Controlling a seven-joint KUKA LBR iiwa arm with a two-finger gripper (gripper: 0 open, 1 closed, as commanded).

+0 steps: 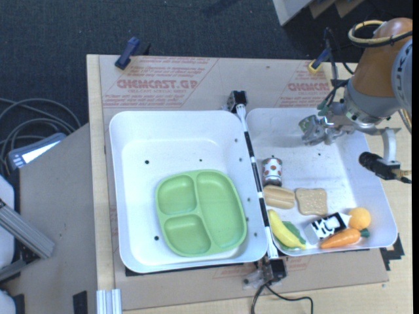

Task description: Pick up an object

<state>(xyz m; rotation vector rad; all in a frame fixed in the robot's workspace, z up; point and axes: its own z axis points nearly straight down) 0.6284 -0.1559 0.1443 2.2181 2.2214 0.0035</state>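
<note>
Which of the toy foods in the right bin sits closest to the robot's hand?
The small can with the red label, beside the divider. It stands apart above the others, nearest the hand.

Two white bins are present: the left bin point(124, 175) and the right bin point(366, 188). The left bin contains one green divided tray point(200, 212). The right bin contains one small can point(272, 171), one bread roll point(278, 197), one toast slice point(311, 201), one banana point(283, 231), one carrot point(340, 239), one orange point(359, 218) and one black-and-white item point(327, 225).

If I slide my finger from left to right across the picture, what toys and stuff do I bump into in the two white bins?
Green divided plate → small can → banana → slice of toast → carrot → orange. The gripper hangs above the far part of the right bin.
</note>
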